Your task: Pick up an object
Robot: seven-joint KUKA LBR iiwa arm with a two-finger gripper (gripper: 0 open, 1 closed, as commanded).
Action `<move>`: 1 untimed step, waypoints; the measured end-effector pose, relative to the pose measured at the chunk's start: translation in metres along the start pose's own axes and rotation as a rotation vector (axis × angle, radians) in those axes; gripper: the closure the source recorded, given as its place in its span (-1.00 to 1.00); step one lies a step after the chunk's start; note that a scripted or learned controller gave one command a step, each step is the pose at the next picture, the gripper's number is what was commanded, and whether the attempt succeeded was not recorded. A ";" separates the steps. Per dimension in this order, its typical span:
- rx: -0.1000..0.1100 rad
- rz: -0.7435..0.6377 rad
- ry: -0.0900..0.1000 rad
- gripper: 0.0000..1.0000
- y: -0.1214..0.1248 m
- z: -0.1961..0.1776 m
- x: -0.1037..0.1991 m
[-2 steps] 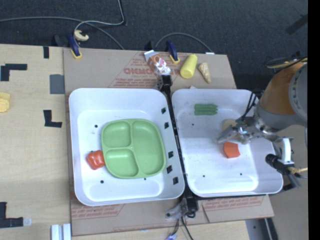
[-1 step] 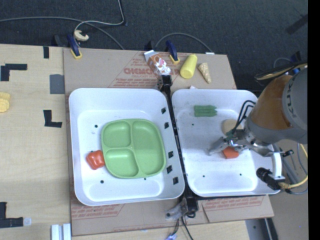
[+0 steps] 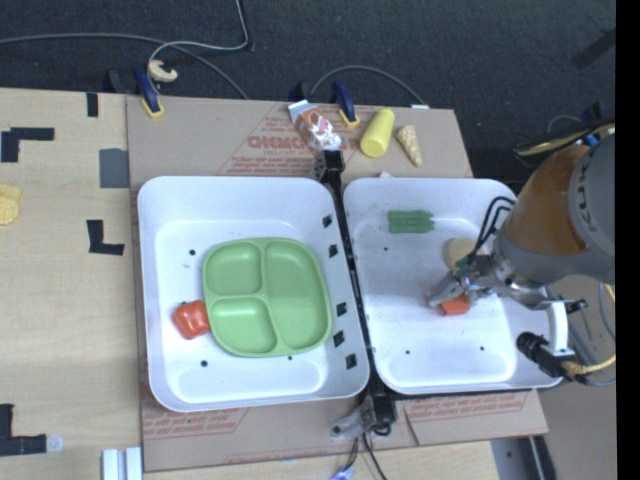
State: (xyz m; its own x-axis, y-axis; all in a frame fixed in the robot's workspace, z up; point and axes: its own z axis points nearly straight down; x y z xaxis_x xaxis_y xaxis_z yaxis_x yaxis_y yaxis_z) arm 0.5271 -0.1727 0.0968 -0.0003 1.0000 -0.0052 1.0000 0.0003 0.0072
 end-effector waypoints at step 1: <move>0.007 -0.002 0.006 1.00 0.037 -0.088 0.088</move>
